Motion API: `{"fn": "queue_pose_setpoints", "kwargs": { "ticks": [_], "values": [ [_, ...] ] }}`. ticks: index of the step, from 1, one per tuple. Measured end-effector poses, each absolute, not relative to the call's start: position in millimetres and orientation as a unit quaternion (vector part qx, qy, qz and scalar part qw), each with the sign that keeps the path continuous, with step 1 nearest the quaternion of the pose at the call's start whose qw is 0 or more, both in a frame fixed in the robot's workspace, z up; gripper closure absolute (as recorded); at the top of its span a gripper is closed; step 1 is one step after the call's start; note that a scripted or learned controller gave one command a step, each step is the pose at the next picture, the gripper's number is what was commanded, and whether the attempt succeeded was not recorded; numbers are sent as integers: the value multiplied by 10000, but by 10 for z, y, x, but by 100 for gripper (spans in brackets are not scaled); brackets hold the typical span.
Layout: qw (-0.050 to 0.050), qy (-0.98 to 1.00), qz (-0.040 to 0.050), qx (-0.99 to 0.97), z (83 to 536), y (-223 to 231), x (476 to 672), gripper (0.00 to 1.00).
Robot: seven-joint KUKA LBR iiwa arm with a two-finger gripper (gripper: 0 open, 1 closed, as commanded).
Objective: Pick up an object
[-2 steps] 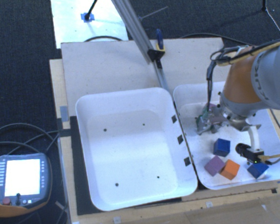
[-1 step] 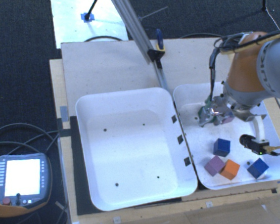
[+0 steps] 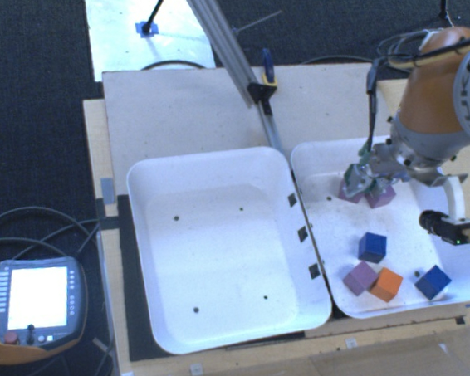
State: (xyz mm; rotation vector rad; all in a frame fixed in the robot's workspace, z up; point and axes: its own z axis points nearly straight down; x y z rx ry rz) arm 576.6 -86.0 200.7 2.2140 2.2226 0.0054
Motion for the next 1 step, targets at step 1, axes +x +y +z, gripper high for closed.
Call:
{"fn": "queue_pose_setpoints", "kwargs": {
  "ticks": [1],
  "values": [
    [28,7088,21,7054,2546,-863,5782,100]
  ]
}}
